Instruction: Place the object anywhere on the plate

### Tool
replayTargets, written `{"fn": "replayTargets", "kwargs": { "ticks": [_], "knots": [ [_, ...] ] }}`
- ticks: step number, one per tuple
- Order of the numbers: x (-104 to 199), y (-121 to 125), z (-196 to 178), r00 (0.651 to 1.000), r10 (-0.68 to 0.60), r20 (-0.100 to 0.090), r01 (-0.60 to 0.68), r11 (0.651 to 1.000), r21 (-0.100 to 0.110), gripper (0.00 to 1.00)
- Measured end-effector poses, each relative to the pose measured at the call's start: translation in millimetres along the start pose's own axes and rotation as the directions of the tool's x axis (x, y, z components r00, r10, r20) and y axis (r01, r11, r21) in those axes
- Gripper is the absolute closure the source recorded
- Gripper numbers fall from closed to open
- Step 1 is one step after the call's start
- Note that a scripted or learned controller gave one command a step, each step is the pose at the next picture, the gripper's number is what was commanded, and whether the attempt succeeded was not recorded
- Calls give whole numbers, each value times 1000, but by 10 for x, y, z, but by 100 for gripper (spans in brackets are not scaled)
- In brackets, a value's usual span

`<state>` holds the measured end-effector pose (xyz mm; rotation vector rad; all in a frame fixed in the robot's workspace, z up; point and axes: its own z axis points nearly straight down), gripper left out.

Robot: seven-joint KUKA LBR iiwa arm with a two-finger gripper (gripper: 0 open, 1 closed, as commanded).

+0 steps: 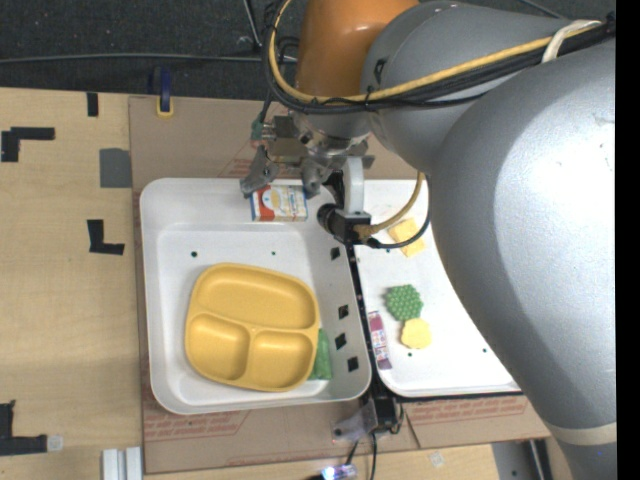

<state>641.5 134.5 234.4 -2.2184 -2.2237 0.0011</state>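
Observation:
A yellow plate point(250, 326) with three compartments lies in the left white bin point(165, 268), toward its front. My gripper point(283, 180) hangs over the far edge of that bin, beyond the plate. Between its fingers sits a small orange-and-white carton point(278, 204), upright, with the fingers closed against its two sides. The carton's top is hidden by the wrist. I cannot tell whether its base touches the bin floor.
A green item point(322, 358) leans at the plate's right edge. The right bin point(470, 373) holds a yellow wedge point(405, 235), a green bumpy piece point(403, 301), a small yellow piece point(416, 335) and a pink bar point(378, 338). The arm covers the upper right.

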Motion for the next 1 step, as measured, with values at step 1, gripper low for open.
{"fn": "replayTargets", "kwargs": {
  "ticks": [1],
  "knots": [
    [0,-1,5,1000,0,1,0,1000,1,0]
  ]
}}
